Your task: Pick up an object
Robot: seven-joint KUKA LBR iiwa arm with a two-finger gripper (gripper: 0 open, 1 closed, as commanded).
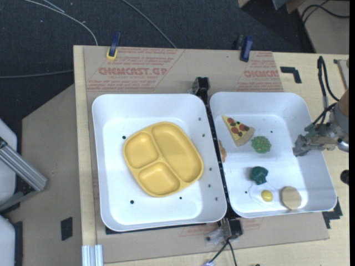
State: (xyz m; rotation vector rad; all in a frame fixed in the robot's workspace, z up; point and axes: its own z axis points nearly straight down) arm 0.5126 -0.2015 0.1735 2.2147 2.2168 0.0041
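Observation:
The right bin (277, 107) holds a toy pizza slice (238, 129), a light green broccoli piece (261, 144), a dark green vegetable (258, 174), a fried egg (265, 195) and a tan round piece (290, 197). A small orange item (222, 149) lies against this bin's left wall, partly hidden. My gripper (308, 141) hangs over the bin's right rim, to the right of the broccoli and apart from every object. Nothing is seen in it.
The left bin (111, 115) carries a yellow three-compartment plate (162, 158). A black divider bar (215, 148) runs between the bins. Clamps sit at the bench's back edge, blue-and-yellow (113, 46) and blue (244, 47). Cables hang at the far right (323, 82).

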